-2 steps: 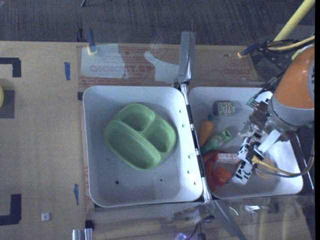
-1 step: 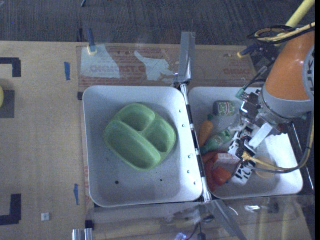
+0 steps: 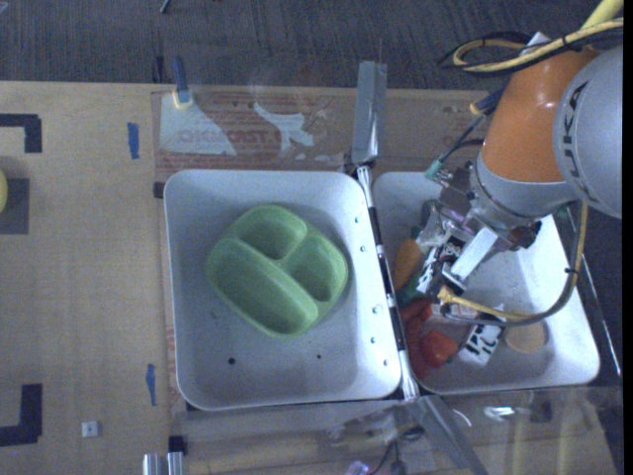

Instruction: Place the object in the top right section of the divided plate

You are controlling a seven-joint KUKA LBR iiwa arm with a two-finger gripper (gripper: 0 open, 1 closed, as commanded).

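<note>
A green divided plate lies tilted in the left white bin, its three sections bare. My gripper hangs low over the left part of the right bin, above a cluster of small items. An orange object lies just left of the gripper. Red objects lie below it near the bin's front left corner. The arm's wrist hides what is right under the gripper.
A tan round piece and a black-and-white tagged block lie in the right bin's front. A metal divider stands behind the bins. Cables loop off the arm at upper right.
</note>
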